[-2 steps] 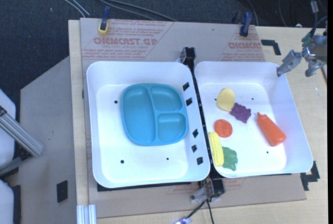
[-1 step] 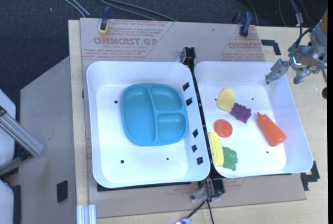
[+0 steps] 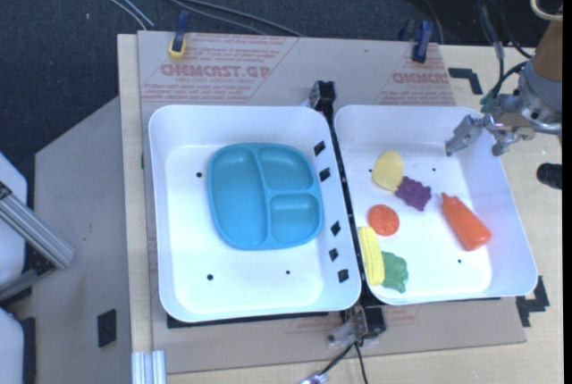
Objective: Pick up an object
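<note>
The right bin (image 3: 500,279) holds several toy foods: a yellow piece (image 3: 388,170), purple grapes (image 3: 414,192), an orange-red round slice (image 3: 383,220), an orange carrot-like piece (image 3: 466,222), a corn cob (image 3: 370,254) and a green piece (image 3: 394,271). My gripper (image 3: 479,139) hangs over the bin's far right corner, above and to the right of the yellow piece. Its fingers stand apart, open, with nothing between them.
The left bin (image 3: 179,266) holds a blue divided plate (image 3: 265,195). A black divider with clips (image 3: 331,195) runs between the bins. Blue and yellow clamps (image 3: 179,43) grip the board's far edge. Cables lie on the dark floor behind.
</note>
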`<state>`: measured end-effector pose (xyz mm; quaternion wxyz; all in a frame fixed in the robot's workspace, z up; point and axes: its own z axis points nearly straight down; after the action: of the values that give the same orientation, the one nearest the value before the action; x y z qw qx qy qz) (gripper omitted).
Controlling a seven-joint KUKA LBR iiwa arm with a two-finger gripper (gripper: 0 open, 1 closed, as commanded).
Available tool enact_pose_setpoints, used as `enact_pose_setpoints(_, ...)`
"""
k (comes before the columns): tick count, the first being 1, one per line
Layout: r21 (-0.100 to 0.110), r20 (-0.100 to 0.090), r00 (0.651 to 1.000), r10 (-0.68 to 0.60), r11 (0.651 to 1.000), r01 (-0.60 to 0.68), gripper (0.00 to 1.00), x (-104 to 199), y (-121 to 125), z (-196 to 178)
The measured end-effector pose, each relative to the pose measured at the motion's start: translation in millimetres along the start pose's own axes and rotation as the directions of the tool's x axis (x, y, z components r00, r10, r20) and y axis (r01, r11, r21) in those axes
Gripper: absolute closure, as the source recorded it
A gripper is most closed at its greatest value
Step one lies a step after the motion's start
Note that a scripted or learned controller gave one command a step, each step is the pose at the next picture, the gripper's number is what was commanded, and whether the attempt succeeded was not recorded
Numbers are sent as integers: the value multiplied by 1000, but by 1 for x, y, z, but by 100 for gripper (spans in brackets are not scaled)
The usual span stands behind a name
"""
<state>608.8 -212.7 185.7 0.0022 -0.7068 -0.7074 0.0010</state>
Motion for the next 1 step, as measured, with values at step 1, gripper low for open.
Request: enact_pose_setpoints(1,1,0,1000,1,1000,-1,0,-4,-4,44)
